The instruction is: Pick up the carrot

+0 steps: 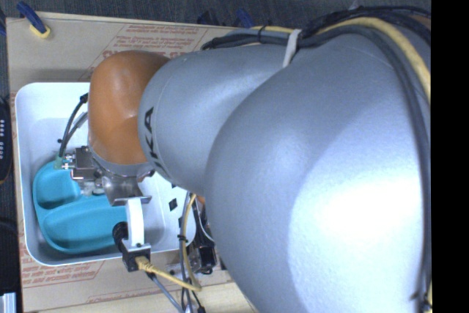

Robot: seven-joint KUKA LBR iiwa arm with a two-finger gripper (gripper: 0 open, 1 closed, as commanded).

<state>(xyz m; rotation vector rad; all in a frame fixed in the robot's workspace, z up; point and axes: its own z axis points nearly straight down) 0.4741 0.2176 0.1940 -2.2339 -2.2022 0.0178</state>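
Reaching down into the left white bin (29, 102), the arm (293, 157) blocks most of the scene; its orange band (117, 110) sits directly above the wrist. The hand (110, 183) hangs low over a bright blue object (69, 220) that lies just beneath and to its left side in the picture. Whether the hand is apart or together, cannot tell; the wrist body hides that. Carrot not located: nothing orange and carrot-shaped is identifiable near the hand, possibly hidden under the arm. Judged step: approach or search, pick not yet done. Next move calls for finding the carrot and centring over it before descending. Writing: dark letters on the grey arm casing just right of the band, partly cut off, seemingly part of the KUKA mark; red print on the cardboard (157, 33) behind the hand, too small to read.
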